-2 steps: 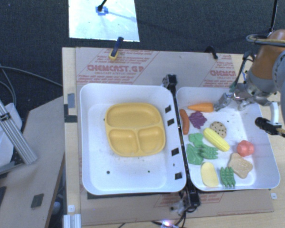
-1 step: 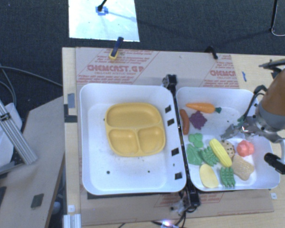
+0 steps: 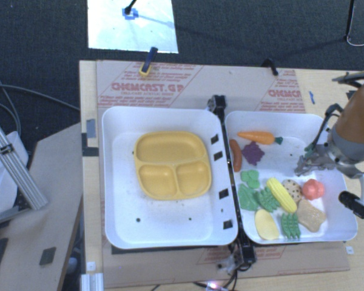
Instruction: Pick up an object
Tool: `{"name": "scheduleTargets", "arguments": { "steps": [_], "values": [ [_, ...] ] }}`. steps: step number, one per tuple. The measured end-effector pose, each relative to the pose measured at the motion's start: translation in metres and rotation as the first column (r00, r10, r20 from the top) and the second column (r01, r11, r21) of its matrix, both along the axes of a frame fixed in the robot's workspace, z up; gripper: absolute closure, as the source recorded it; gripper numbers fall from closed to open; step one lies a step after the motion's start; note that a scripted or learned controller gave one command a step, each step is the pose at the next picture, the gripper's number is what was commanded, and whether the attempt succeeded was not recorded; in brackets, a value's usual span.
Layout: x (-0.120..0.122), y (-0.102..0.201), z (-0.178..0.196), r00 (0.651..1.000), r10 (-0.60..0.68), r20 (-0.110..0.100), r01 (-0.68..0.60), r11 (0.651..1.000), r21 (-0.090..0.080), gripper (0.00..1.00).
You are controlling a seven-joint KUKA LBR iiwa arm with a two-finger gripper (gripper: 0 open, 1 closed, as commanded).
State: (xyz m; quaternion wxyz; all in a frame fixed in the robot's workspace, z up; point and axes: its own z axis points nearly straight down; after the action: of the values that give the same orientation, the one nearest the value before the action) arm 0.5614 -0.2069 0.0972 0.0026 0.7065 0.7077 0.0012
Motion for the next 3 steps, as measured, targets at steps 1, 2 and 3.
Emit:
{"name": "scheduleTargets", "arguments": {
  "steps": [1,2,3],
  "values": [
    [0.005,0.025,0.145,1.0,0.005,0.012,-0.005,1.0,-0.002,1.0],
    [-0.04,0.054,0.206,1.0,0.004,0.002,-0.004,1.0,0.001,1.0],
    [-0.052,0.078,0.232,1.0,0.005,0.0,-0.005,1.0,0.002,1.0]
  ]
}}
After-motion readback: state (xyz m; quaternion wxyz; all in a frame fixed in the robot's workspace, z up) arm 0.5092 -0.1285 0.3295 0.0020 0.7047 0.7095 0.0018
